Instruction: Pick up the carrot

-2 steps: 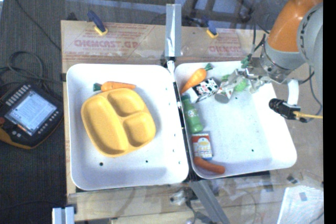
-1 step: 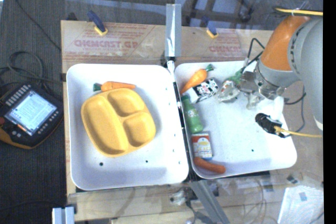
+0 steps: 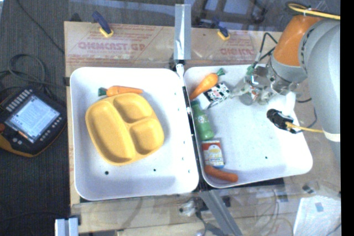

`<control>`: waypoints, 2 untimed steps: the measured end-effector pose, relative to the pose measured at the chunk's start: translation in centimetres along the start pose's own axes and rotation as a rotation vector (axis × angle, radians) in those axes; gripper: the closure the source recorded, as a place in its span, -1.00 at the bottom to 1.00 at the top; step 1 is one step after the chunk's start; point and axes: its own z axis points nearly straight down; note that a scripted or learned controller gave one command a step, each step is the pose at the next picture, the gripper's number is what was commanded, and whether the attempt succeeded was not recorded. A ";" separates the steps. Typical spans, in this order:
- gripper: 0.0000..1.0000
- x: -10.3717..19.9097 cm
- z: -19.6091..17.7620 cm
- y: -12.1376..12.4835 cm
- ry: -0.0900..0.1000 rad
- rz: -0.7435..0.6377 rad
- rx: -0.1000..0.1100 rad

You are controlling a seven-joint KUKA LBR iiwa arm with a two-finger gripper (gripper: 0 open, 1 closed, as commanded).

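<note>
One carrot (image 3: 204, 83) lies tilted in the right bin (image 3: 260, 157) at its far left corner, with its green top (image 3: 220, 72) pointing right. A second carrot (image 3: 125, 90) lies flat in the left bin (image 3: 83, 174), against the far edge of the yellow divided plate (image 3: 125, 127). My gripper (image 3: 257, 90) hangs over the far part of the right bin, to the right of the first carrot and apart from it. Nothing shows in its grasp.
A small black-and-white item (image 3: 217, 94) sits just below the right-bin carrot. A green bottle (image 3: 202, 122), a red-labelled can (image 3: 213, 153) and a sausage (image 3: 222, 176) line the right bin's left side. The wall between the bins (image 3: 188, 119) runs close by.
</note>
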 end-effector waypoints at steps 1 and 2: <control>-1.00 -0.3 -0.3 -0.1 0.013 0.130 -0.013; -1.00 -1.6 -0.6 -6.0 0.015 0.231 -0.019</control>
